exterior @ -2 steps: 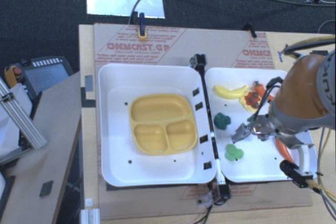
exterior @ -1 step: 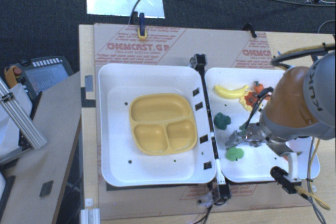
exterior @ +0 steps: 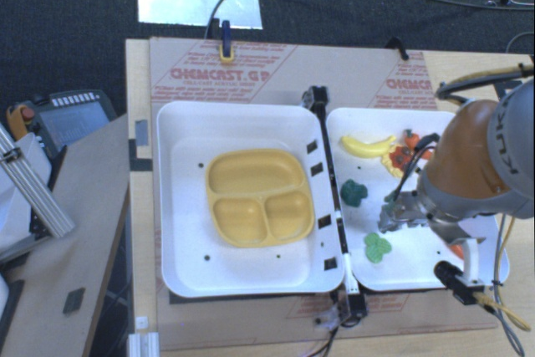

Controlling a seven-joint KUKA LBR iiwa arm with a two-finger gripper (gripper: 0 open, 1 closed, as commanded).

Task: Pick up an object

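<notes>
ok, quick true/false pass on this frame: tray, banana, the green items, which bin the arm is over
1. The yellow divided tray sits in the left bin. True.
2. The banana lies on the tray. False: it lies in the right bin, near the far edge.
3. Two green items, a dark green piece and a light green piece, lie in the right bin. True.
4. The arm is over the left bin. False: it is over the right bin.
</notes>
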